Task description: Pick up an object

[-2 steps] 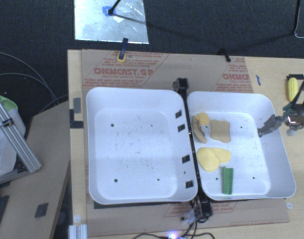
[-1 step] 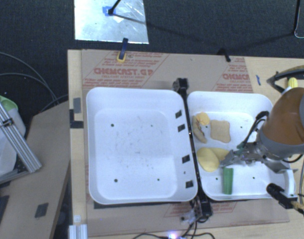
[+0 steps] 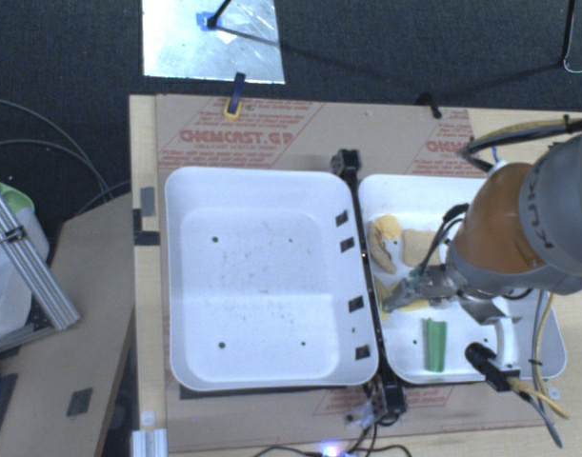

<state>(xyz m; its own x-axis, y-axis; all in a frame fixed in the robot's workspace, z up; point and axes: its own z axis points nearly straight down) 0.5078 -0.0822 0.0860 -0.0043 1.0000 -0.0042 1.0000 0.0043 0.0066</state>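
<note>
My claw (image 3: 405,293) low in right bin (image 3: 419,190), near divider; cannot tell its state. Yellow object (image 3: 414,304) touching claw tip, yellowish lumpy object (image 3: 386,239) just above it, green block (image 3: 434,344) upright below. Left bin (image 3: 262,184) beside, both on bench (image 3: 300,127).

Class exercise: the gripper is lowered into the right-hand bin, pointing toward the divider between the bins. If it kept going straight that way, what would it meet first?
Most likely the yellow object lying right at the gripper tip, then the right bin's left wall. Depth is unclear from this one slanted view.
</note>
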